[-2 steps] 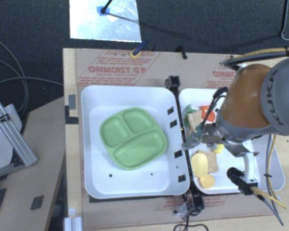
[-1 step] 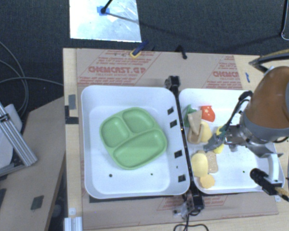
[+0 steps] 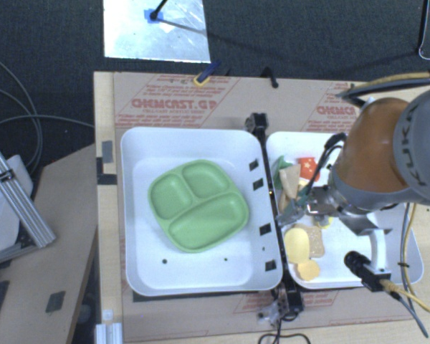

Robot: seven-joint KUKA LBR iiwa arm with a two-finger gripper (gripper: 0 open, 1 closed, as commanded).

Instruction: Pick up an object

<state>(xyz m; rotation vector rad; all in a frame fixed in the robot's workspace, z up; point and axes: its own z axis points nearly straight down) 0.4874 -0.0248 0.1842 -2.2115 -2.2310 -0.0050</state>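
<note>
Grey arm (image 3: 387,156) marked KUKA, claw (image 3: 301,210) over right bin (image 3: 344,274) (grip state unclear), cardboard (image 3: 175,99) reads CHEMCAST GP.

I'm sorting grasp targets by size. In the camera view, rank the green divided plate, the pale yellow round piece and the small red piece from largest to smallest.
1. Green divided plate
2. Pale yellow round piece
3. Small red piece, partly hidden by the arm, so its full size is unsure.
</note>
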